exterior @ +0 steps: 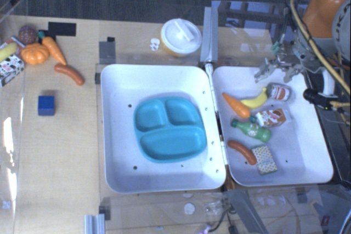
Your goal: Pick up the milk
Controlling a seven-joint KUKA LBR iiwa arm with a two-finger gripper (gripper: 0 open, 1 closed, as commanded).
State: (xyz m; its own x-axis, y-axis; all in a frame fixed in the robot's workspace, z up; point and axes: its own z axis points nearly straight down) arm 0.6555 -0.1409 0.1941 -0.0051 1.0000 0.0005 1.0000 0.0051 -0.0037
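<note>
wooden surface (66, 134) under you carries two white bins side by side, with dark carpet beyond its far edge. your left bin (115, 118) holds a blue divided tray (170, 129); your right bin (307, 161) holds the clutter: a carrot (236, 106), a banana (255, 100), a small can (279, 92), a green bottle (251, 130), a sausage (242, 152), a patterned sponge-like block (266, 160), and what you can take for the milk (270, 117), a small printed carton lying on its side near the bin's middle, just beside the bottle.

your tool (279, 66) hangs over the far edge of the right bin, prongs spread and nothing between them, so it reads as released. it sits apart from the carton, closer to the can and banana.

judging by this, nothing of the task is done: the milk lies untouched, and the descent, grip and lift all remain.
</note>
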